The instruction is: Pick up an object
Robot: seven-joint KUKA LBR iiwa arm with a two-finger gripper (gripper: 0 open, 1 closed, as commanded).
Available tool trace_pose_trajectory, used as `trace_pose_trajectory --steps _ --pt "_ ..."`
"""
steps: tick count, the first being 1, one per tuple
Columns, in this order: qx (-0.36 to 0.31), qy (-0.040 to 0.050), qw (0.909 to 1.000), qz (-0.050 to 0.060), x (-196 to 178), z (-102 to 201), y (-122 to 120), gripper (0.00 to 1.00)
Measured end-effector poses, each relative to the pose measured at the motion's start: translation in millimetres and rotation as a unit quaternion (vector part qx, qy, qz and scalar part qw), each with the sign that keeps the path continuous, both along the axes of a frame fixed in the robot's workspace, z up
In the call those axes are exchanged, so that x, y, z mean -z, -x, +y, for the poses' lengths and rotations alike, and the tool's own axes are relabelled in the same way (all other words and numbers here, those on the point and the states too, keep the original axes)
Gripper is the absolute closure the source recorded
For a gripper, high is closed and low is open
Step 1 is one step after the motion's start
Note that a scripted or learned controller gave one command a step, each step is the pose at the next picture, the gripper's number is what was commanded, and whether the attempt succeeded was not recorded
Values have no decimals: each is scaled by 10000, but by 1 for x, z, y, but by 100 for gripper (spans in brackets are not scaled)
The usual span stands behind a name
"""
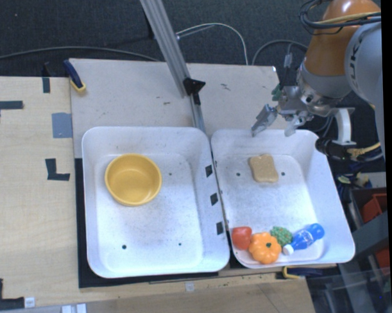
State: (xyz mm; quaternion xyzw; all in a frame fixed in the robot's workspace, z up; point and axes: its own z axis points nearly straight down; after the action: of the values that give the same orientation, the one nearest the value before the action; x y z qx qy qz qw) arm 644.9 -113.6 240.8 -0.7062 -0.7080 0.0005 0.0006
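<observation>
My gripper hangs over the far rim of the right bin, fingers spread open with nothing between them. A tan slice of bread lies in that bin just below the gripper, apart from it. Along the bin's near edge sit a red tomato-like piece, an orange pumpkin, a green piece and a blue bottle. A yellow bowl rests in the left bin.
A slanted metal pole with a black clamp rises behind the gap between the bins. Cables trail across the bench's far side. A blue and yellow clip lies at the board's far left corner.
</observation>
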Motion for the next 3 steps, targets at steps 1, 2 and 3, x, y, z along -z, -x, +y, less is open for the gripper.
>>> trace_pose_trajectory --steps 1,2,3 --pt "-1 1 10000 0 0 0 0 0" --pt "2 1 10000 30 62 8 2 0" --pt "4 4 10000 31 126 5 0 0"
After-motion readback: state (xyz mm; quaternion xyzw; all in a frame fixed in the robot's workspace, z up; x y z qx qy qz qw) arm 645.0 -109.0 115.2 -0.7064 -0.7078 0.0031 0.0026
